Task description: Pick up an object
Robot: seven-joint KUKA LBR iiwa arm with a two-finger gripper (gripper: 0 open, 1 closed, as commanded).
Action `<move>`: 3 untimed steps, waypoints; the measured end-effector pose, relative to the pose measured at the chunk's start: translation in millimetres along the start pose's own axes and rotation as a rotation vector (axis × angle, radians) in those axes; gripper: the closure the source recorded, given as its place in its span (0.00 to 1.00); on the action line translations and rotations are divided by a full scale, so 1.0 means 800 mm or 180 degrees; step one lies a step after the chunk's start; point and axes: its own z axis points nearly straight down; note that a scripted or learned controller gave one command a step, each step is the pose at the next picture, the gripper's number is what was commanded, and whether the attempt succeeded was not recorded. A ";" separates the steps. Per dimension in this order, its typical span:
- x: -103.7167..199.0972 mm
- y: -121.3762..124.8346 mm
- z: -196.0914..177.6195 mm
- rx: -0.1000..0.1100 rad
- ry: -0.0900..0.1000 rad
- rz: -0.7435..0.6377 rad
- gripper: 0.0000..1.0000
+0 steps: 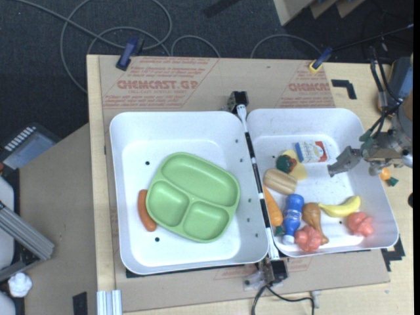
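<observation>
The grey two-finger gripper (349,159) hovers over the right white bin's (341,120) far-right side, apparently spread and holding nothing. The pick is not yet made: the yellow plastic banana (341,207) and neighbouring toys lie nearer, untouched.

On the brown board (197,77) under the bins I read red print "CHEMCAST GP" at the upper left. The same red print stands again at the upper right (308,87), partly cut by the right bin (348,120). The small white packet (310,151) in that bin has a label, but I cannot read it.
</observation>
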 end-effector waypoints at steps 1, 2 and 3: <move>0.053 0.014 0.082 0.0005 0.0004 -0.0003 0.00; 0.053 0.001 0.213 -0.0002 -0.0001 0.0002 0.00; 0.054 0.001 0.200 -0.0006 -0.0002 0.0004 1.00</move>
